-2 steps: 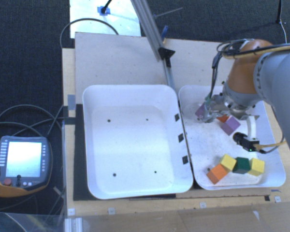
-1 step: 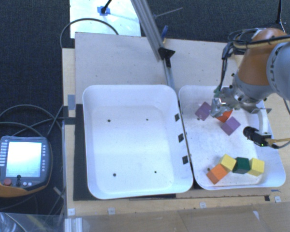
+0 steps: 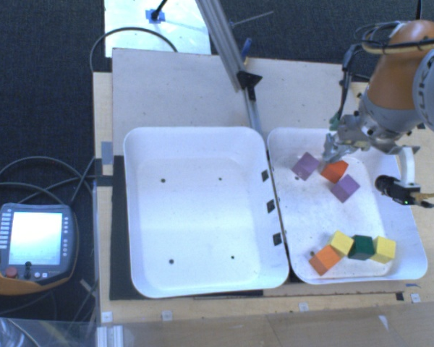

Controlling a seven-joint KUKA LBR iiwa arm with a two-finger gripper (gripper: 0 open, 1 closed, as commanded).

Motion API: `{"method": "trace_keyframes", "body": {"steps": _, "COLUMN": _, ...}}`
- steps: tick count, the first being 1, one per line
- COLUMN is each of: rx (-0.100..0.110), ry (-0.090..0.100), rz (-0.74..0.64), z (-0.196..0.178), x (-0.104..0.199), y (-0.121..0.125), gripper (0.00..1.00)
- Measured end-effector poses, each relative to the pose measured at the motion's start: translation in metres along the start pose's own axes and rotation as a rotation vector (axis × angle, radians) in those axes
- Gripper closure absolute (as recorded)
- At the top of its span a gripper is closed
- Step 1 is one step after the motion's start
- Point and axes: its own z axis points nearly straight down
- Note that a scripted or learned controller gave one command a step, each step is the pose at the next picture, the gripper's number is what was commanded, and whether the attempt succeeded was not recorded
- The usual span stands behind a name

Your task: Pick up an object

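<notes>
My gripper (image 3: 330, 151) hangs over the back of the right bin (image 3: 401, 226), coming in from the right under the orange-banded wrist. Just below its tip lies an orange block (image 3: 335, 170), close to it or touching it. A purple block (image 3: 304, 165) sits to the left of the tip and a second purple block (image 3: 345, 188) lies in front of the orange one. Near the bin's front edge, a yellow block (image 3: 341, 242), a green block (image 3: 362, 246), another yellow block (image 3: 384, 249) and an orange block (image 3: 324, 259) are clustered together.
The left bin (image 3: 141, 194) stands beside the right one, their rims meeting in the middle. A slanted metal pole (image 3: 224, 35) crosses the bench behind the bins. A teach pendant (image 3: 30, 248) with cables lies off the bench at the left.
</notes>
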Motion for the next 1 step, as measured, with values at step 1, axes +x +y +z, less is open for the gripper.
{"method": "trace_keyframes", "body": {"steps": 1, "rx": 0.000, "ry": 0.000, "rz": -0.001, "z": -0.0491, "x": 0.0015, "y": 0.0108, "gripper": 1.00}}
